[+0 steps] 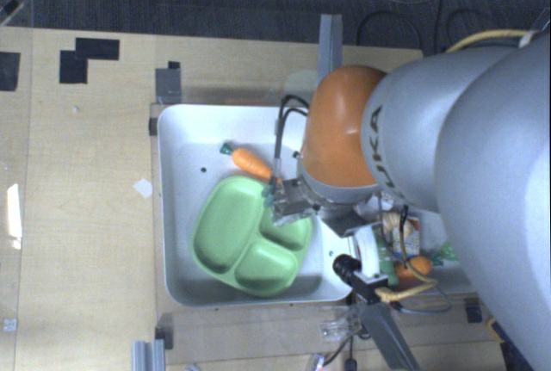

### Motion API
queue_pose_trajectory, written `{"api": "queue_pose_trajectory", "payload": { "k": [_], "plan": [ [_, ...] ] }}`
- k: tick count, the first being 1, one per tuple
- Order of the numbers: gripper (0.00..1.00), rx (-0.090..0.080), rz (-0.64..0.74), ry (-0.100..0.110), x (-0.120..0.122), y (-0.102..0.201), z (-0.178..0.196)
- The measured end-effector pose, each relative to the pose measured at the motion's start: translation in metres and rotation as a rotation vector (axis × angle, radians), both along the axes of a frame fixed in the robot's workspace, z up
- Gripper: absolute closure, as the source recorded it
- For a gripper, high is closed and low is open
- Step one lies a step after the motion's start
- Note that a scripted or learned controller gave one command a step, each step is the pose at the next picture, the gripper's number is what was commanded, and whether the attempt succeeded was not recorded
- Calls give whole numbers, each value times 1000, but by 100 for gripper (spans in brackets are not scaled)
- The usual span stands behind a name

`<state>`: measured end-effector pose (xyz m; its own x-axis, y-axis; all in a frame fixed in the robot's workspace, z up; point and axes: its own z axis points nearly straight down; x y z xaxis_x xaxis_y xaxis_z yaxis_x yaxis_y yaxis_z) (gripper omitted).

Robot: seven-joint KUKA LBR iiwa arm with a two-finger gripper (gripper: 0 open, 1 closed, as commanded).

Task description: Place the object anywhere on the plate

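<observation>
Our gripper (284,201) hangs over the green plate (225,231); we cannot tell its state. The carrot (250,162) lies just beside the plate, not on it yet.

Arm (448,154) hides right bin (435,231); plate (250,236) right edge covered.

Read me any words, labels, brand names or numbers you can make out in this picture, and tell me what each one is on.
"KUKA", only partly legible, in dark letters running vertically on the grey arm, beside its orange band.
The packaged item in the right bin may carry print, but it is too small and blurred to read.
Nothing readable on the green plate, the carrot or the black tape marks.
</observation>
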<state>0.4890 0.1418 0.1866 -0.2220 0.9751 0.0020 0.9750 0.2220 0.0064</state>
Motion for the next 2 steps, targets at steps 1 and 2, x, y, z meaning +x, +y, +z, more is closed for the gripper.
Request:
{"api": "queue_pose_trajectory", "payload": {
  "k": [1,2],
  "plan": [
    [100,-3,235,2,14,81,-18],
    [100,-4,650,0,-1,79,-11]
  ]
}}
